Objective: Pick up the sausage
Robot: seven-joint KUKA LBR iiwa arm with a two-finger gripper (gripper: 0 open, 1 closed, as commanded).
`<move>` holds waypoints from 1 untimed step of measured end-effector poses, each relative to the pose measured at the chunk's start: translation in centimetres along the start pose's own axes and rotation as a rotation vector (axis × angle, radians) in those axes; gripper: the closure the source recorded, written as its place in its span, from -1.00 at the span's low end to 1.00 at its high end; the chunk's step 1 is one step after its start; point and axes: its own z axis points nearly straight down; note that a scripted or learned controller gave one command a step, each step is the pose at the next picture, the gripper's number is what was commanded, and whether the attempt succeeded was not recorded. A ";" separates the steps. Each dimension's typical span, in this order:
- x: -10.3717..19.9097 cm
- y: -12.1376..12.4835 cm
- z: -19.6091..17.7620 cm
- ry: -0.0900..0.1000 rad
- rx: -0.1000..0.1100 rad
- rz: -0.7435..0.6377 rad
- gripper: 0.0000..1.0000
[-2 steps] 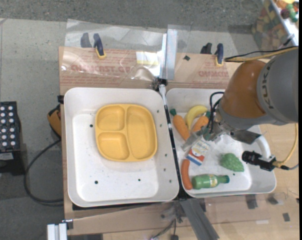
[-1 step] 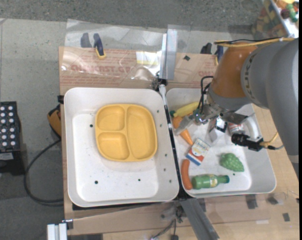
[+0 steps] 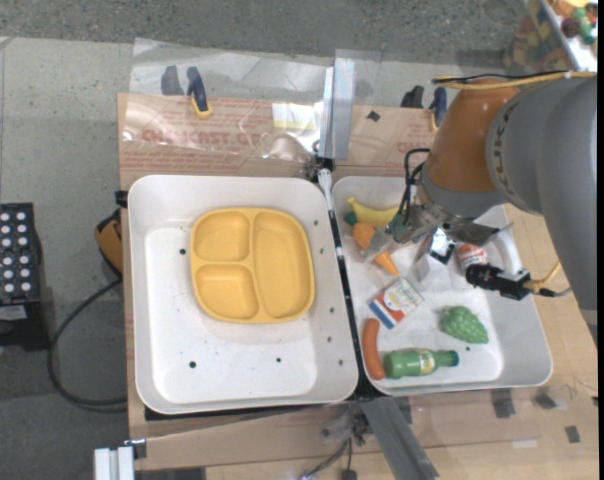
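Though apart from fingers [image 3: 410, 243], sausage [image 3: 372, 349] (bin-front).

I count two white bins — the left bin [image 3: 152, 298] with one yellow divided plate [image 3: 252, 265], the right bin [image 3: 522, 363] with the loose items. In the right one I see one sausage [image 3: 371, 348], one green bottle [image 3: 418, 363], one bunch of green grapes [image 3: 463, 324], one banana [image 3: 370, 211], one small carton [image 3: 396, 301] and two orange carrot-like pieces [image 3: 374, 247]. One arm, one gripper [image 3: 414, 240] — that's my tally.
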 end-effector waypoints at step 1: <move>-0.1 0.0 -1.0 0.000 -0.001 0.002 1.00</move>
